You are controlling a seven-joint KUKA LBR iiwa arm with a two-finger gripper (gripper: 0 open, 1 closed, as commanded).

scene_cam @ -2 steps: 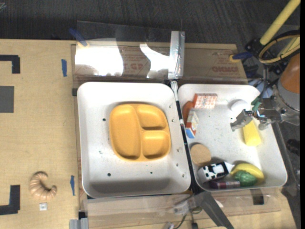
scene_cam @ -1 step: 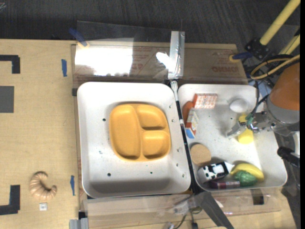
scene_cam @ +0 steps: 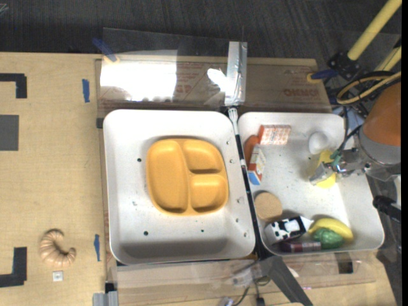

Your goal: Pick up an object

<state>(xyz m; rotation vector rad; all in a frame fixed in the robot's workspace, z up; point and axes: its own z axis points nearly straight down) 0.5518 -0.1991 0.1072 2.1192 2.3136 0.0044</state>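
Yellow item point(scene_cam: 327, 178), small, lies on the floor of the right bin point(scene_cam: 299, 196) near its right wall, with the tool point(scene_cam: 324, 171) directly upon or over it. Whether the tool is apart or together cannot be told; it is too small and cluttered, so no grasp is confirmed. Task status, as judged: approach made, lift outstanding. Arm point(scene_cam: 382, 129): grey with an orange band, entering from the right, wrist low over the bin's right side. Other candidates in the same bin: white ball point(scene_cam: 317, 140), red-and-white carton point(scene_cam: 274, 134), brown disc point(scene_cam: 268, 204), banana point(scene_cam: 333, 225). Left bin point(scene_cam: 121, 183) holds a yellow divided tray point(scene_cam: 187, 174).
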